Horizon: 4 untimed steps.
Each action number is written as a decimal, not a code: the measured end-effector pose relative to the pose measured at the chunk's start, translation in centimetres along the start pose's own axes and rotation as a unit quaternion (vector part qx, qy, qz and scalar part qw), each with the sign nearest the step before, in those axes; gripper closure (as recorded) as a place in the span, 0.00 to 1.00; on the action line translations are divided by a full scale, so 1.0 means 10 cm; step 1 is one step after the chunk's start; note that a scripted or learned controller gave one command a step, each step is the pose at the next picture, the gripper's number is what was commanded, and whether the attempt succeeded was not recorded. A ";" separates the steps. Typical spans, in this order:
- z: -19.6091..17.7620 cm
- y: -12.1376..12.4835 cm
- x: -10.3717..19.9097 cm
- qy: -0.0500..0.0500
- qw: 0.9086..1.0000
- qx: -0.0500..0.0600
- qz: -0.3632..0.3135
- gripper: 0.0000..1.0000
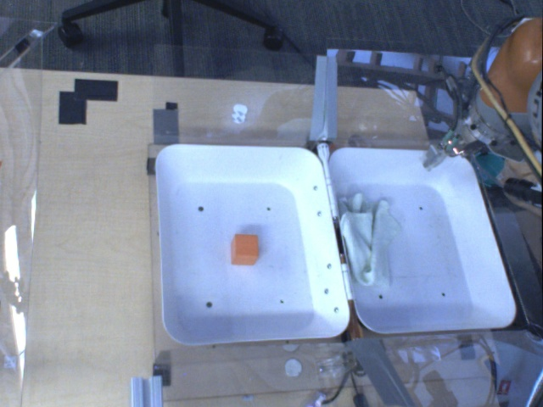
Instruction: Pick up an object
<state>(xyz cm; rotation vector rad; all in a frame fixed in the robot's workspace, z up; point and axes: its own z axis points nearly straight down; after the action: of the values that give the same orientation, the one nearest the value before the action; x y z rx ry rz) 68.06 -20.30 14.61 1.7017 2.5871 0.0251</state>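
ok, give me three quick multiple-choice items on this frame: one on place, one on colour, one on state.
1. Where is the cube?
A. left bin
B. right bin
C. on the bench

2. What colour is the cube?
A. blue
B. orange
C. green

3. How does the glove lie?
A. flat by the right bin's left wall
B. draped over the cube
C. hanging off the bench

Answers: 1 A, it sits mid-floor in the left bin. 2 B, it is plainly orange. 3 A, the pale glove rests flat along that wall.

Black tape patches (85, 98) sit near the desk's (76, 253) far left corner; an office chair base (170, 7) stands on the floor beyond its far edge.
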 end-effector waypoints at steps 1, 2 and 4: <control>0.50 -0.26 0.10 0.013 0.984 0.012 -0.176 1.00; -0.75 -0.16 0.04 0.015 0.963 0.011 -0.269 1.00; 0.18 -0.15 0.57 0.018 0.910 0.008 -0.415 1.00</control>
<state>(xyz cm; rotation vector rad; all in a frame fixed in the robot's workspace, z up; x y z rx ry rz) 64.46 -15.66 12.58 0.4814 3.0952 0.0026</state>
